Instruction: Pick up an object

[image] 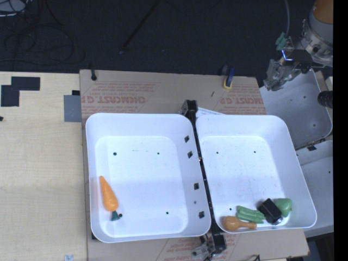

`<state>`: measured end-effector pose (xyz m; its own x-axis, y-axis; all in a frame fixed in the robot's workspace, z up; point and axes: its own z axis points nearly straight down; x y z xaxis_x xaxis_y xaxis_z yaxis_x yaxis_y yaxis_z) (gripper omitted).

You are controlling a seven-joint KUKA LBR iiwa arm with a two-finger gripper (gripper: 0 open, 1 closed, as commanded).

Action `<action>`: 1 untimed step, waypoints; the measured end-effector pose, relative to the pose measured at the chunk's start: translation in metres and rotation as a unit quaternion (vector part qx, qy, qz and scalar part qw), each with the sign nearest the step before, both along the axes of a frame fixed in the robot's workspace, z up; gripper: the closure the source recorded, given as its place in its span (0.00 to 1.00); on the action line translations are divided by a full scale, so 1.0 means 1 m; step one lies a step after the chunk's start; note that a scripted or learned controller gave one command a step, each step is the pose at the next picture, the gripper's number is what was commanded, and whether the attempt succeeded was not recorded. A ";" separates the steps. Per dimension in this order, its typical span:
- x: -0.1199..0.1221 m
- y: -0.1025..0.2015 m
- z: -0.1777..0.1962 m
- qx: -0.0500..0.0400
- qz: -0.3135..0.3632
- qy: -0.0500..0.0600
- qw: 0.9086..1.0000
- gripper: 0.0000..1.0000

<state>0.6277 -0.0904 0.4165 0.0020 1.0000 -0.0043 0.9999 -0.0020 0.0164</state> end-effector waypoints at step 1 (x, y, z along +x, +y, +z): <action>0.015 -0.052 -0.106 0.002 -0.001 0.014 1.000 1.00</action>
